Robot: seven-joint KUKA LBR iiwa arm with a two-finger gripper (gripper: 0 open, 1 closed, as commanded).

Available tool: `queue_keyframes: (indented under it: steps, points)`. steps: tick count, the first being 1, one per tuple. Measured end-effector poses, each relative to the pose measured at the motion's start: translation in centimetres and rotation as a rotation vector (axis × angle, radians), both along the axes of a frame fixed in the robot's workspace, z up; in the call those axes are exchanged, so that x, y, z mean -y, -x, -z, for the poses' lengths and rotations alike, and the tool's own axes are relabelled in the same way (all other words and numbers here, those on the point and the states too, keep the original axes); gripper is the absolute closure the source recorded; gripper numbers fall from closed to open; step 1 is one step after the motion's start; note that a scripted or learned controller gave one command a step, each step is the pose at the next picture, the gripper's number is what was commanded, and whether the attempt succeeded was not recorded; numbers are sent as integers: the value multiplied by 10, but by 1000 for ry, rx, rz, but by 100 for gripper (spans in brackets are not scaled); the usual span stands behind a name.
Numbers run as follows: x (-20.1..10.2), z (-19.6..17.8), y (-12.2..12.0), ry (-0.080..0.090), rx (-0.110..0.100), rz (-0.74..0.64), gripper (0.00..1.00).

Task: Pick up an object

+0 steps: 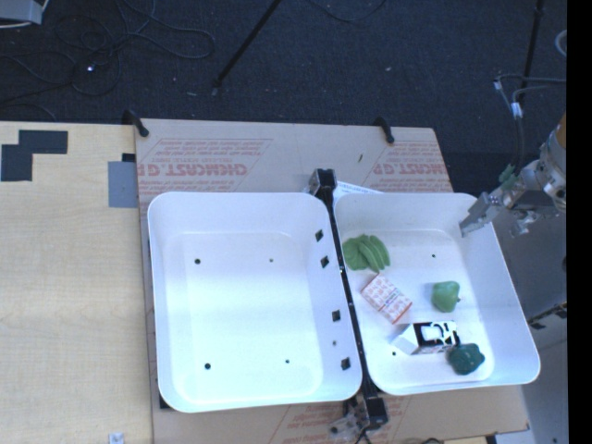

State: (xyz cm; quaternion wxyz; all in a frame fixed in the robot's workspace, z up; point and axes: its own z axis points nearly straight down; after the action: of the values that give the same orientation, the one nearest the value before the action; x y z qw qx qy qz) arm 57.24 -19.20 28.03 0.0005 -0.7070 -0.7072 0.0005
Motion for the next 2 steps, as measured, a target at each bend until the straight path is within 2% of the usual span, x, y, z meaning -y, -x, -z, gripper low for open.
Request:
queue_keyframes:
  steps: [1,2]
  points:
    - [-28,135,-16,-5,-13,-3,0]
    - [-31,196,-10,-1,-3,2,0]
